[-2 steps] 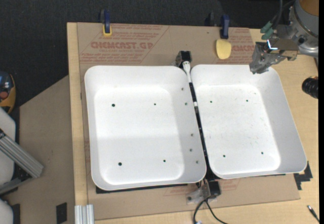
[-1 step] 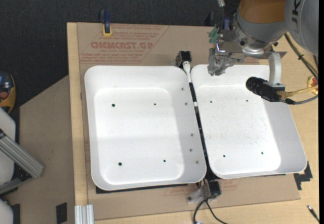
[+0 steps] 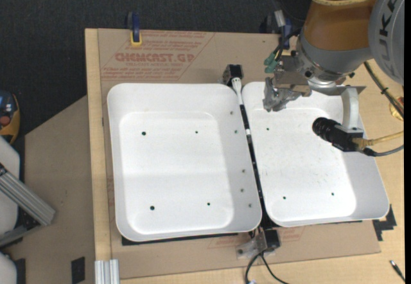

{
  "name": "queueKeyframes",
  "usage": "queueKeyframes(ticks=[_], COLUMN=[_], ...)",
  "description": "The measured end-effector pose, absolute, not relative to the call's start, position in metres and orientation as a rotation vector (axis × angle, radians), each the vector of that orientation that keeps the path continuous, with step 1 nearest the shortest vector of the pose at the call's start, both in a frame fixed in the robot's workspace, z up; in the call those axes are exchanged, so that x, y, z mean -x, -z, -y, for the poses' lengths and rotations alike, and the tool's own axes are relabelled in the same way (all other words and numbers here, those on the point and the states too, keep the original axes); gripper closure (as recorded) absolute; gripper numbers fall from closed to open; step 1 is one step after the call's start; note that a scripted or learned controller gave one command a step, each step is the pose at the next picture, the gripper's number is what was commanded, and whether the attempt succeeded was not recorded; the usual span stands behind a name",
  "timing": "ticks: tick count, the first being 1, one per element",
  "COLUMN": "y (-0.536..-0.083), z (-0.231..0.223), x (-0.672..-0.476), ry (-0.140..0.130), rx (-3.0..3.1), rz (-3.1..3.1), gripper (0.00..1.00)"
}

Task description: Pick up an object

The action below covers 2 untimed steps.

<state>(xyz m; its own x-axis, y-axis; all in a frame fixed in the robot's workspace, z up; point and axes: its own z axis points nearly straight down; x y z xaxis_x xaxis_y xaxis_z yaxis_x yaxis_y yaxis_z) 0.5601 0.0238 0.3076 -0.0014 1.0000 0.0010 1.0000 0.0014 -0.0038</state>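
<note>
My gripper (image 3: 278, 101) hangs from the grey and orange arm (image 3: 340, 13) over the back left corner of the right bin (image 3: 359, 202), close to its floor. A black cylinder (image 3: 332, 133) with a cable juts from the wrist over that bin's right side. The left bin (image 3: 122, 148) lies apart from the gripper, to its left.
The two white bins sit side by side on a cardboard sheet (image 3: 160, 51), joined by a black divider strip (image 3: 247, 141). A blue clamp (image 3: 135, 27) holds the sheet's back edge. Metal rails (image 3: 26, 202) lie at the far left, off the bench.
</note>
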Motion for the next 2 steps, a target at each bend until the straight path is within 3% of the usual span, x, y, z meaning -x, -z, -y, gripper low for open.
queueKeyframes(ticks=[1, 2], y=[-0.336, -0.335], z=[-0.023, -0.005], x=[-0.535, -0.547], ry=[0.004, 0.002], rx=[2.223, 2.226], rz=[2.223, 2.221], gripper=[1.00, 1.00])
